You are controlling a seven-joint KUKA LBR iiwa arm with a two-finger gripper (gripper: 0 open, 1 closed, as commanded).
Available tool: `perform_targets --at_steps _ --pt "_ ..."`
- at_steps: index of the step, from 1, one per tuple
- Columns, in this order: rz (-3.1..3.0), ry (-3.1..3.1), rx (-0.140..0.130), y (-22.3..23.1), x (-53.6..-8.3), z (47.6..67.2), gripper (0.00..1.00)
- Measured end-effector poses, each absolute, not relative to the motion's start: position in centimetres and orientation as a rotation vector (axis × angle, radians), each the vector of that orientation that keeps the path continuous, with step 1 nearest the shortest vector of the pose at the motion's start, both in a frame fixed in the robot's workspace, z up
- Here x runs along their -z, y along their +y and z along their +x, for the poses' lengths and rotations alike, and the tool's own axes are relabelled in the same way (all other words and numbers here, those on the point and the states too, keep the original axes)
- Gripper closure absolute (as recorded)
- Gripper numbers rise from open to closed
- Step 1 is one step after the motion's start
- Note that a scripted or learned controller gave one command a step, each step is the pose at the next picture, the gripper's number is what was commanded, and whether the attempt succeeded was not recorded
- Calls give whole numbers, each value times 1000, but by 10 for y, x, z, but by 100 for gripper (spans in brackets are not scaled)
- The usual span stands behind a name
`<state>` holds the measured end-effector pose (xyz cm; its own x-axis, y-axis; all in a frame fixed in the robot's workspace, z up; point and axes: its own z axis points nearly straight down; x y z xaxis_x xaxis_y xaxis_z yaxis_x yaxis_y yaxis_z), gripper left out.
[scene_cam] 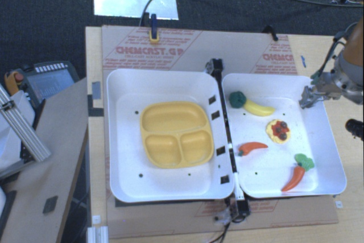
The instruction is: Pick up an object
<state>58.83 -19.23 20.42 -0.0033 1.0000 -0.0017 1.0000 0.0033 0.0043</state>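
The right bin (318,122) holds several toy foods: a green broccoli piece (237,98), a yellow banana (259,108), a small pizza round with red topping (278,131), a red chili pepper (251,148) and an orange carrot with a green top (297,173). My gripper (310,95) hangs over the bin's far right rim, apart from all of them. The grey arm with its orange band (352,60) comes in from the right edge.
The left bin (122,122) bears a yellow three-compartment tray (175,134). A black divider with clips (223,134) runs between the bins. A teach pendant (48,82) and an aluminium rail (23,128) lie at the left.
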Motion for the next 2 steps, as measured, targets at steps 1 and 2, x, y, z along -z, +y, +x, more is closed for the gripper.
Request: perform_targets --at_steps 1,2 --pt "2214 2223 -3 -193 -226 589 100" --pt "2214 2228 -1 -140 -218 581 100"
